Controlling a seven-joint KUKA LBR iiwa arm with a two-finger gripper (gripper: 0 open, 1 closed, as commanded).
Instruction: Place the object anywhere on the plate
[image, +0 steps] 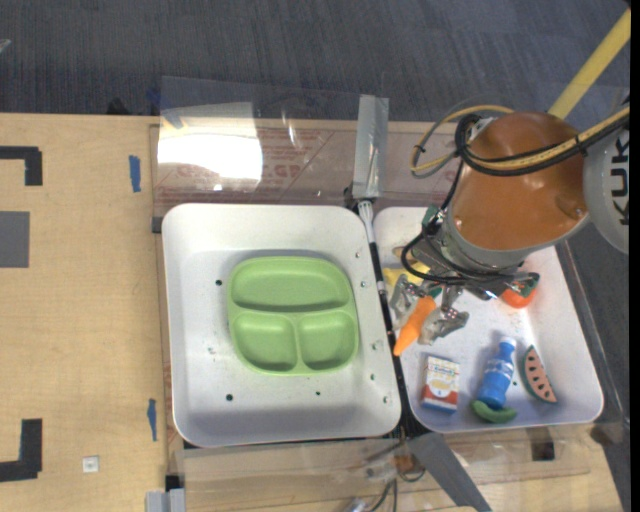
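In the right-hand bin (575, 330), at about nine o'clock from its centre and close to the wall shared with the left bin (190, 300), the end effector (428, 312) has an orange toy carrot (413, 326) between its metal fingers (452, 318). The carrot hangs at a slant, its tip toward seven o'clock, so the fingers look pinched on its upper part, though wrist shadow makes the contact hard to read. Held that way it seems raised off the bin floor, which would suit a carry over the dividing wall.

The green three-compartment plate (293, 311) sits in the middle of the left bin with nothing on it, at nine o'clock from the carrot. It is the place the carrot must reach.

The other toys lie apart from the grasp: a small carton (440, 383) at six o'clock from the end effector, a blue bottle (497, 372) and a watermelon slice (540, 375) toward four o'clock.

The arm enters from two o'clock, its orange band (515, 180) directly above the wrist, pointing nearly straight down at the counter.
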